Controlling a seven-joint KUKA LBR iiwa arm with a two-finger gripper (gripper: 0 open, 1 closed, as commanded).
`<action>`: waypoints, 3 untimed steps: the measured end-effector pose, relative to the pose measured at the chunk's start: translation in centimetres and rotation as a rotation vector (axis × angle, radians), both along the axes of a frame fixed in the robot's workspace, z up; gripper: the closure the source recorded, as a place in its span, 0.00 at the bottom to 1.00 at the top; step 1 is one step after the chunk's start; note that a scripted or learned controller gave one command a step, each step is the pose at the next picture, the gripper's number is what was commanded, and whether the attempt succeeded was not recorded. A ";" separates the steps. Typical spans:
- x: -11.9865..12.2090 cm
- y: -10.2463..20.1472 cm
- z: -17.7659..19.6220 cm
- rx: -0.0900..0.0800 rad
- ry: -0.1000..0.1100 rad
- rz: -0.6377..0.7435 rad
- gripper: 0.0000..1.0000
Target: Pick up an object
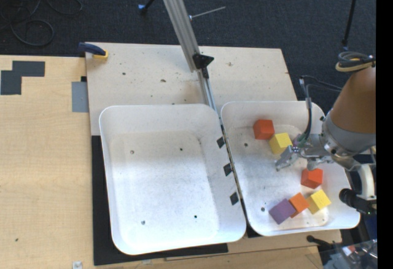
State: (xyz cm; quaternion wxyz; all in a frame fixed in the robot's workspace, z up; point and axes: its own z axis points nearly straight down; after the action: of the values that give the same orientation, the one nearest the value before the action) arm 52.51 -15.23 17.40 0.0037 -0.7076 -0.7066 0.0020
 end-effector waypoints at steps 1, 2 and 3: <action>-0.5 0.2 -4.4 0.000 0.001 -0.001 0.00; -0.4 0.2 -8.2 0.000 -0.006 -0.002 0.00; -0.5 0.1 -7.2 0.001 -0.006 -0.010 1.00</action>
State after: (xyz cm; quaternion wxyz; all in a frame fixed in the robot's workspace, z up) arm 52.05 -15.12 10.21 0.0020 -0.7113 -0.7029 -0.0002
